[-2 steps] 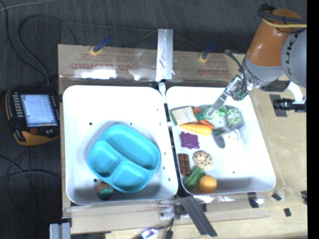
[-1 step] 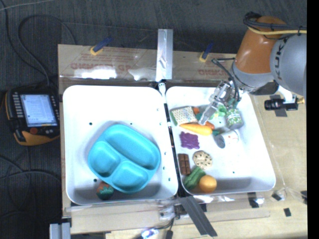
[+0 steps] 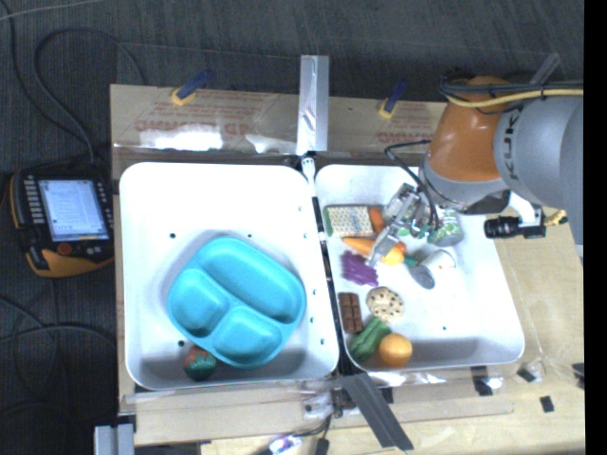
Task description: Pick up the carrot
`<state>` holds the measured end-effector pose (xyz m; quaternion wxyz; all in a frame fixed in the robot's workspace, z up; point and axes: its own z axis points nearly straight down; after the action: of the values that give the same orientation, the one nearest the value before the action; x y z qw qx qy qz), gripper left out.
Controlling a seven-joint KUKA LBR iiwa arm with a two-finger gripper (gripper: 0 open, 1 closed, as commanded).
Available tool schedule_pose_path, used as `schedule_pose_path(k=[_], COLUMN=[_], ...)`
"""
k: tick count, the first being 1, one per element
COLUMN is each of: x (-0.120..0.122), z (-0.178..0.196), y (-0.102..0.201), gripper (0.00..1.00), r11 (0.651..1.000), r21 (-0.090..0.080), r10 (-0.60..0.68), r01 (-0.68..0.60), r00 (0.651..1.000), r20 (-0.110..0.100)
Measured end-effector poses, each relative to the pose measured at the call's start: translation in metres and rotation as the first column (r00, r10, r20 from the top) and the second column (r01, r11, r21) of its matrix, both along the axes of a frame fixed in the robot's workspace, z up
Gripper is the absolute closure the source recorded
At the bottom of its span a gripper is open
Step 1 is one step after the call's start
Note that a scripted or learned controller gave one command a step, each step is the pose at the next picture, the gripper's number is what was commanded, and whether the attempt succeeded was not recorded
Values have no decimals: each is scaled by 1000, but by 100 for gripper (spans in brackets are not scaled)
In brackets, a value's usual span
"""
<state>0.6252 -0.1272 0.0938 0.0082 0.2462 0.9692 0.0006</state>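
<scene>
Now the arm [image 3: 512,150] reaches from the right over the right bin [image 3: 474,335], its gripper [image 3: 391,240] tilted down-left onto the carrot [image 3: 360,246] beside the purple toy [image 3: 358,270]; I cannot tell its grip.

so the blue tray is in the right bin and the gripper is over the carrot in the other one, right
Not quite: the camera view shows the blue tray in the left bin. The gripper is over the carrot in the other one, the right bin.
</scene>
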Motion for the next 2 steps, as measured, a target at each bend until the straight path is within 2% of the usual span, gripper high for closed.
schedule_pose_path(k=[1,2], x=[1,-10], z=[8,134], y=[2,-2], gripper=[100,100], r11=[1000,972], r21=[3,1], r10=[0,233], r01=[0,-233], r00=[1000,972], r20=[3,-13])
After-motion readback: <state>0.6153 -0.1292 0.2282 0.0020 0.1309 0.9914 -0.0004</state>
